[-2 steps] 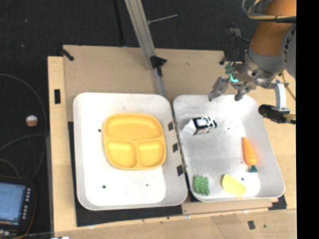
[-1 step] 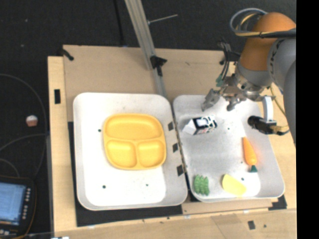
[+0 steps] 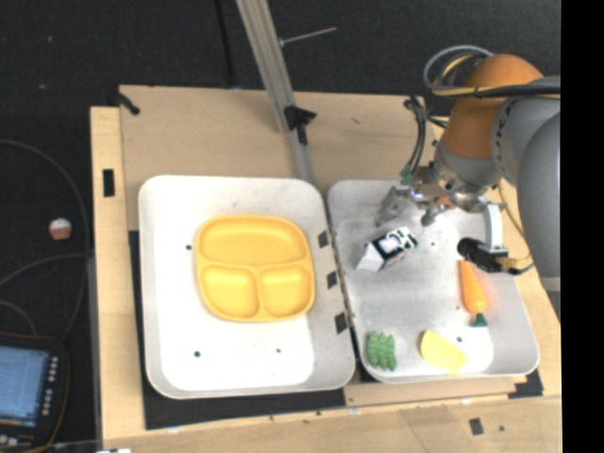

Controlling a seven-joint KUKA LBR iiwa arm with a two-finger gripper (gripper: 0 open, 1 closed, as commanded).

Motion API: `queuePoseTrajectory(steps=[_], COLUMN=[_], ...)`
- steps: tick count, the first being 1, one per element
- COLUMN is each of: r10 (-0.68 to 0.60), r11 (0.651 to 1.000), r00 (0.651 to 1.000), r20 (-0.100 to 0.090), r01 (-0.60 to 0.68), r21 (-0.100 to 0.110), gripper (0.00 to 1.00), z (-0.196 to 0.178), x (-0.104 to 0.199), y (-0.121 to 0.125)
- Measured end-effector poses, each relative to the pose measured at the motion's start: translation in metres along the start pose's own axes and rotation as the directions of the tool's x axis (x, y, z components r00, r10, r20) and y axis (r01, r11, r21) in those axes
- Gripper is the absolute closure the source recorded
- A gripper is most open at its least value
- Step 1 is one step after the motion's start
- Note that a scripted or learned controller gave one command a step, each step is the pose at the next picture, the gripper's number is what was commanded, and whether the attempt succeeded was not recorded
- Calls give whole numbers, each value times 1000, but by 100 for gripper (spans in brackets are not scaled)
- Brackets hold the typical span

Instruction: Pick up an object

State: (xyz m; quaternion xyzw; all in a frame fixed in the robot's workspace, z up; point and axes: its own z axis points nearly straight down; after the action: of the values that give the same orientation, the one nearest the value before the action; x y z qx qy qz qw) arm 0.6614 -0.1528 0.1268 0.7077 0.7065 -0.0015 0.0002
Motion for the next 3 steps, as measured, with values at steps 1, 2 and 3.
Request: queuePoseTrajectory(steps=[1,2,3], r10=[1,1,-3], r11=[1000,1000,1000], r00=[1000,1000,1000], r20=[0,2,-1], r01=[-1,-1,3], r21=[0,-6,-8], gripper=[0,100,100], z=[27,13,-33], x=[-1,-2,1], y=[0,1,2])
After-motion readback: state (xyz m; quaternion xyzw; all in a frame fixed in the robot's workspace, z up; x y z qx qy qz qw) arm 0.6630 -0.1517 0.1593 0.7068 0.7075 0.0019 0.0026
